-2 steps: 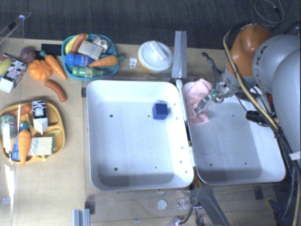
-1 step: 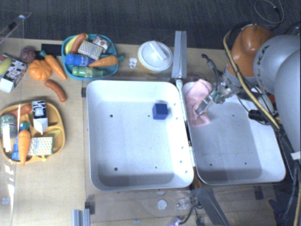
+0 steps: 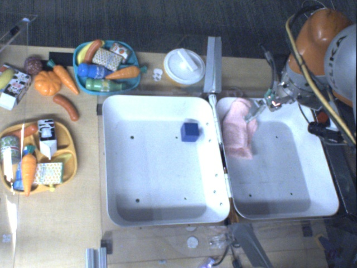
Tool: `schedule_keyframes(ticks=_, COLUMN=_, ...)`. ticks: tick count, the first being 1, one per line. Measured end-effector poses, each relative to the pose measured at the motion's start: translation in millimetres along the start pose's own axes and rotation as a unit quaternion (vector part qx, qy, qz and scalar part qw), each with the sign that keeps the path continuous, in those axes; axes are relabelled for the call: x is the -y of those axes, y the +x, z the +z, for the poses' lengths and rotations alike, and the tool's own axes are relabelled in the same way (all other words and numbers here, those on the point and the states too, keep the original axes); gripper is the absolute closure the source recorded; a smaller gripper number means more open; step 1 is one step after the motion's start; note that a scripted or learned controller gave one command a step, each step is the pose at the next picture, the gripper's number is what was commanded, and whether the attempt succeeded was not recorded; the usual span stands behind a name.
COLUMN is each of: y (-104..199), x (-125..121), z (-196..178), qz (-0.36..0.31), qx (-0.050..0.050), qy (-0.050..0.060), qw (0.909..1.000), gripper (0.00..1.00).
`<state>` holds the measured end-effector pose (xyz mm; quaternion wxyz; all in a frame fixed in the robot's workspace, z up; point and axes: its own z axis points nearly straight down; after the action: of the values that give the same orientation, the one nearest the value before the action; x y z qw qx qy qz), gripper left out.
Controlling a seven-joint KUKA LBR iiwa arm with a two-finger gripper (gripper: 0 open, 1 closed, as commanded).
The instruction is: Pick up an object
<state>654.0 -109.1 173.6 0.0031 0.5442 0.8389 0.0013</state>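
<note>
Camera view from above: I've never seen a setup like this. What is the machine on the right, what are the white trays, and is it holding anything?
One camera looks down at a slant on a bench. The grey and orange machine is a robot arm reaching in from the right. Its claw hangs over the right tray, at the top edge of a pink cloth lying there; whether it grips the cloth is unclear. The left tray holds a blue block. Toy food and a white lid sit outside the trays.

blue cube (image 3: 190, 131) | pink cloth (image 3: 237, 129) | white bins (image 3: 156, 202) | orange pumpkin (image 3: 47, 83)
</note>
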Motion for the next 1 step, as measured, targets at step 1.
schedule_keyframes(ticks=1, y=9.3, x=-11.0, z=75.1, qz=-0.041, qx=0.001, qy=-0.002, qw=0.9992, gripper=0.0)
